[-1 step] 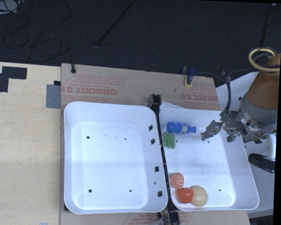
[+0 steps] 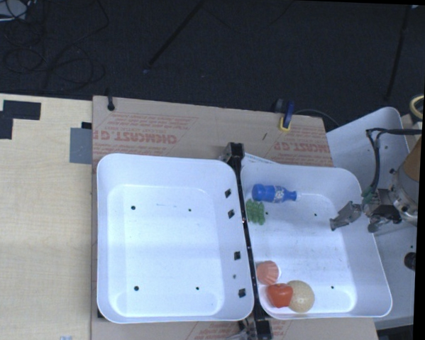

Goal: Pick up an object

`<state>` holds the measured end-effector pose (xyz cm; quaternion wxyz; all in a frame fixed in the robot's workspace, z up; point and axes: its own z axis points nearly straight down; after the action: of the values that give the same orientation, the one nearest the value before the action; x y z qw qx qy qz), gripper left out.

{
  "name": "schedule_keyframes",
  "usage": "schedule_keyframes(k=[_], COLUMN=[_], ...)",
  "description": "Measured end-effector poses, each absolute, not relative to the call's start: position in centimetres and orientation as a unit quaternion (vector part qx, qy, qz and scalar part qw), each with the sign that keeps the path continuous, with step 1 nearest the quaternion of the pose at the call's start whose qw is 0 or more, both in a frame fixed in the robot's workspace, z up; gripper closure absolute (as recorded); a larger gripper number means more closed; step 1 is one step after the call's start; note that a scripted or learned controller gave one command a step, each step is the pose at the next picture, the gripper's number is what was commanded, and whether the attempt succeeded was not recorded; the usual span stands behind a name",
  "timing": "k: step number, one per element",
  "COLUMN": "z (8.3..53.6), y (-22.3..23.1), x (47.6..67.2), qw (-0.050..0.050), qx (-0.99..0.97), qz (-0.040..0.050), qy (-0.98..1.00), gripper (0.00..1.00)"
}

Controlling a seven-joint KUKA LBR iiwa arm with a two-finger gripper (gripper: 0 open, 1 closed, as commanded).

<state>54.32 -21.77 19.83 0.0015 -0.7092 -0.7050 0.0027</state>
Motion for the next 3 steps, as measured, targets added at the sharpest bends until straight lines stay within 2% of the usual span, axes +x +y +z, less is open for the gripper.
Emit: schedule_keyframes(k=[1, 2, 3], z=[20.9, 21.4, 22.1], y=[-21.5, -21.3, -21.3], x=[54.5, 52.0, 47.4], qw=[0.002, 0.002, 0.002], qx=[-0.708, -0.707, -0.708], qz=[0.0009, 0.0009, 0.0011], qy=[-0.707, -0.707, -0.707], gripper=[1.00, 1.00, 1.00])
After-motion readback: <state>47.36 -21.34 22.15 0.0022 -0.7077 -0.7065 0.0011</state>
